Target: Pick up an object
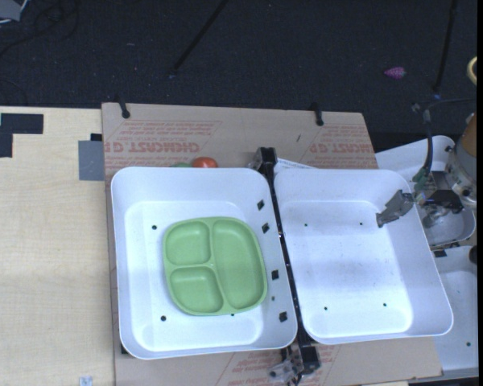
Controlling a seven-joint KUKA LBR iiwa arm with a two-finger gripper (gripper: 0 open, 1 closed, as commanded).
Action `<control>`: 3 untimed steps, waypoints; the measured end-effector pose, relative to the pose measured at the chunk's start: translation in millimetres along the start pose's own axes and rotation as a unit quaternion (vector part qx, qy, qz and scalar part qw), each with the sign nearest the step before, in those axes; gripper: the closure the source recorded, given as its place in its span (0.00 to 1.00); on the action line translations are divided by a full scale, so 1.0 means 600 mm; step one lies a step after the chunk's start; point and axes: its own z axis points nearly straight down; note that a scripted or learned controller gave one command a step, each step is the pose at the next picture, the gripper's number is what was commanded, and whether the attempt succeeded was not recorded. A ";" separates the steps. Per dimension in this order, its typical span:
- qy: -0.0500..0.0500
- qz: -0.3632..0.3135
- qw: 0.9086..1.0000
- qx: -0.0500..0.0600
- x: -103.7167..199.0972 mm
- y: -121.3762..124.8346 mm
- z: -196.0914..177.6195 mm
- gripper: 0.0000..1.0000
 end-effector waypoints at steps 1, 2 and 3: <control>-0.001 -0.001 1.000 -0.006 0.000 0.003 -0.010 0.00; 0.000 -0.001 1.000 -0.002 -0.008 -0.011 0.076 0.00; 0.000 -0.001 1.000 -0.003 0.000 -0.012 0.149 0.00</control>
